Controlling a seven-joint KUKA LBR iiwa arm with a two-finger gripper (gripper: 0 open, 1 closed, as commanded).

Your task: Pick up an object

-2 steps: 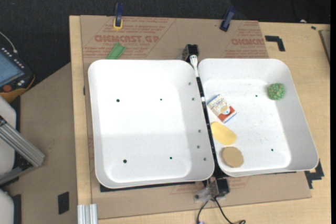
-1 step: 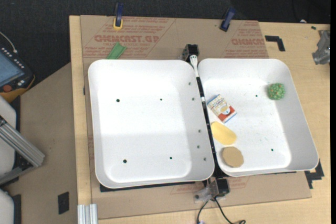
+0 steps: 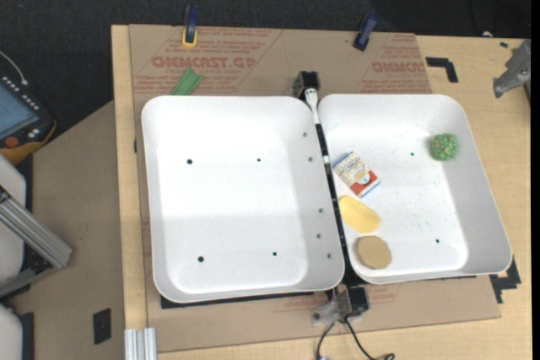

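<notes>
1. Camera view: the counter [image 3: 84, 181] carries a brown cardboard sheet [image 3: 253, 55] with red print, and both white bins sit on it.
2. Left bin [image 3: 228, 118]: bare white floor with a few small dark dots.
3. Right bin [image 3: 472, 206]: touches the left bin along a dark seam and holds all four loose items.
4. Grey end of the arm [image 3: 511, 72]: at the right edge of the view, above the right bin's far-right corner and well apart from every item. Can't tell whether the jaws are spread or closed. Nothing is visibly held.
5. Yellow flat piece [image 3: 360, 215]: by the right bin's left wall, between the carton and the disc, and just beside both.
6. Small carton [image 3: 355, 174]: white with red and blue print, lying flat and skewed, near the left wall, on the far side of the yellow piece.
7. Brown round disc [image 3: 373, 252]: lying flat in the near-left corner of the right bin.
8. Green fuzzy ball [image 3: 444, 147]: alone near the right bin's far-right wall, well apart from the other three.
9. Two blue clamps [image 3: 191, 25] [image 3: 365, 31]: on the far edge of the cardboard.
10. Green strip [image 3: 186, 83]: on the cardboard, just beyond the left bin's far-left corner.
11. Black fitting [image 3: 305, 83]: at the far end of the seam between the bins.
</notes>
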